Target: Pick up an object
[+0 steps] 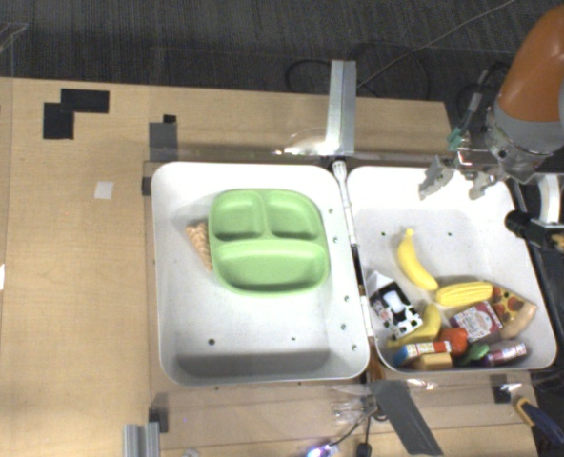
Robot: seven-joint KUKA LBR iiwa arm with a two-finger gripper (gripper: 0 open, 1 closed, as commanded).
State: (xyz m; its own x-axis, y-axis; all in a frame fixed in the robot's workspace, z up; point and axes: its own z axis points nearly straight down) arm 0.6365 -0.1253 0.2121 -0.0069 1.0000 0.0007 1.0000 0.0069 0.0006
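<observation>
So the grey arm with the orange band [541, 65] is parked over the far right corner of the right-hand shallow white bin [453, 208]. Its end effector [456, 181] hangs just above the bin's back edge with the two fingers spread apart, one finger [434, 179] on the left and the other on the right, and there's nothing between them.

Everything pickable is down in that same bin. A plain yellow plastic banana [415, 261] lies on a diagonal near the bin's middle, well apart from the end effector. Toward the bin's near edge there's a jumble: a second yellow piece [464, 293] lying flat, a small black-and-white box [389, 303] beside the bin's left wall, a reddish packet [477, 320], a pizza-slice-looking toy [515, 314] by the right side, plus a few small bits I can't make out.

Next to that bin, the left white bin [182, 284] holds a green divided plastic plate [268, 239], with a tan grainy thing [199, 244] tucked against the plate's left edge. Both bins sit on the wooden counter [63, 255].
</observation>
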